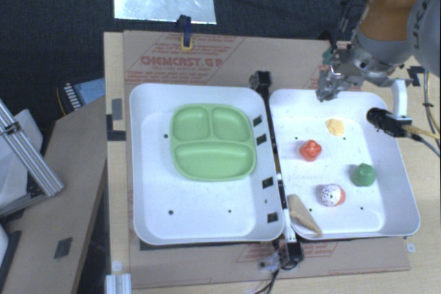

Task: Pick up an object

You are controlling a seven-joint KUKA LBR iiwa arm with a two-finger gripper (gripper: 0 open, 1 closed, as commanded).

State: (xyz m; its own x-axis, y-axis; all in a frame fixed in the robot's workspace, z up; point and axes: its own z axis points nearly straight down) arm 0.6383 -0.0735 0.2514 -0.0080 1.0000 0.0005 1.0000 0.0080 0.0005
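The right bin [393, 217] holds a small yellow piece [335, 126], a red toy [310, 150], a green ball-like toy [363, 175], a white and orange round toy [331, 195] and a tan wedge [303, 213] at its front left corner. My gripper [329, 88] hangs over the back edge of the right bin, above and behind the yellow piece. Nothing shows between its fingers.
The left bin [148, 203] carries a green divided plate [211, 142]. A black clamp [262, 80] sits where the two bins meet at the back. A black fitting [386, 120] sticks in over the right bin's right side. Cardboard underlies both bins.
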